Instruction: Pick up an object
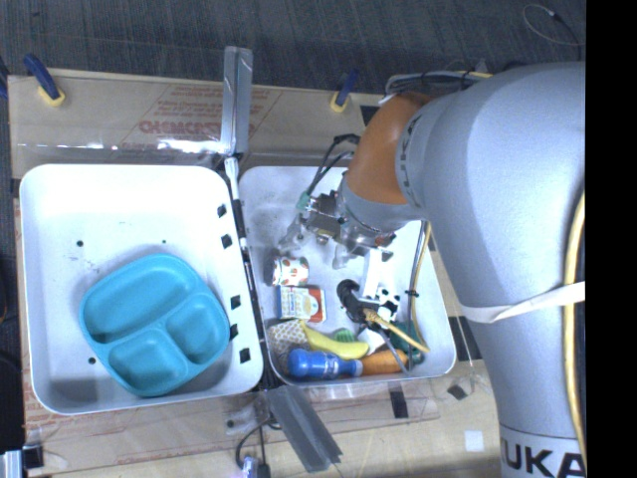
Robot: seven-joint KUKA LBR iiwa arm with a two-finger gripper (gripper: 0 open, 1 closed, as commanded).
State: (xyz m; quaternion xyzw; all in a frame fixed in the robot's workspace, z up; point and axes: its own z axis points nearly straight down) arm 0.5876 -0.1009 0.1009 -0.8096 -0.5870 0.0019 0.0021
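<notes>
Landmark: right bin, the white bin nearer the arm, on the worktop.

Near end of right bin, a tight heap: blue bottle lying flat; yellow banana touching it above; orange carrot-like piece beside the bottle; black-and-white item at the heap's right. Risk, as a judgement: any descent here may catch two things at once, or push one under another, so that nothing comes up cleanly.

Middle of right bin: small red-and-white carton, and just beyond it a smaller white packet. These lie flat and low; the likely fault is a skid off a flat top.

Far half of right bin: tool, tilted, hanging over bare floor, nothing seen in it; how wide it stands I cannot tell. The white packet is nearest, just short of the tool toward the heap.

Left of right bin: left bin, holding a blue divided tray, well apart from the tool.
</notes>
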